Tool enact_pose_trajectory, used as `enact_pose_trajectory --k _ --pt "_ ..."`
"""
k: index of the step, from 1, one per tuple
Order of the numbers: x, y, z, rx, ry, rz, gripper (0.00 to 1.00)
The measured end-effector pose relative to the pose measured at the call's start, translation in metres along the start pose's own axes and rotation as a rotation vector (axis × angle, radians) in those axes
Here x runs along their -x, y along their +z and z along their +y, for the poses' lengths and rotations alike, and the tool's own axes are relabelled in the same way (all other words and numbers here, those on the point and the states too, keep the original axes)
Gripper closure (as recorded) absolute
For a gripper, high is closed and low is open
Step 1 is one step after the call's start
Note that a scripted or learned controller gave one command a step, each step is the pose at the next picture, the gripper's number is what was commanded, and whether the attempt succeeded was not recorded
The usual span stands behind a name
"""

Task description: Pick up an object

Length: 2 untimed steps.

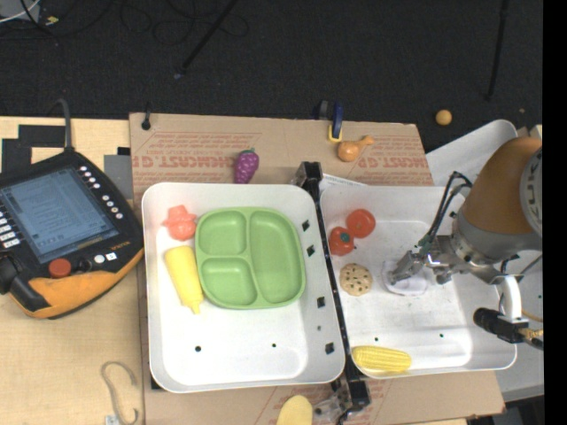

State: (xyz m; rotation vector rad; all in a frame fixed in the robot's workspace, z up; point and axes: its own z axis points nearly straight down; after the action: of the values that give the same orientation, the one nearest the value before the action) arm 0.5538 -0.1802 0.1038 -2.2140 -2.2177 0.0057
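Gripper (409,275) is down low in the right bin (443,348), over the bare white floor a bit right of the middle. Honestly can't tell how far open it is, it's just a blurry grey clump from up here, and I can't make out anything in it. Whether it's actually touching the bin floor, no idea either. The arm (500,202) comes in from the right, with its orange band above the wrist.

Closest thing to it is the cookie (356,279), just to its left, but clearly apart from it. Up from that there's a tomato (361,222) and a smaller red piece (341,240) with a green top, sitting near each other by the divider. A corn cob (382,359) lies along the near rim of the same bin, well away from the gripper.

Left bin (230,352) has a green divided plate (249,258), with a yellow piece (184,277) lying beside its left edge and a pink one (179,222) above that.

Outside the bins, on the cardboard at the back: purple grapes (246,165) and an orange pear-shaped thing (353,148). A teach pendant (62,224) sits on the bench off to the left.
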Motion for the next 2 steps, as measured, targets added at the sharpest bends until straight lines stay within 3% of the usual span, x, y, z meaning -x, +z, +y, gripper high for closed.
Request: enact_pose_trajectory --k 1,2 --pt "-0.002 0.016 0.001 0.007 0.002 -0.002 0.00" --pt "0.000 0.002 0.003 0.012 0.005 -0.001 1.00"
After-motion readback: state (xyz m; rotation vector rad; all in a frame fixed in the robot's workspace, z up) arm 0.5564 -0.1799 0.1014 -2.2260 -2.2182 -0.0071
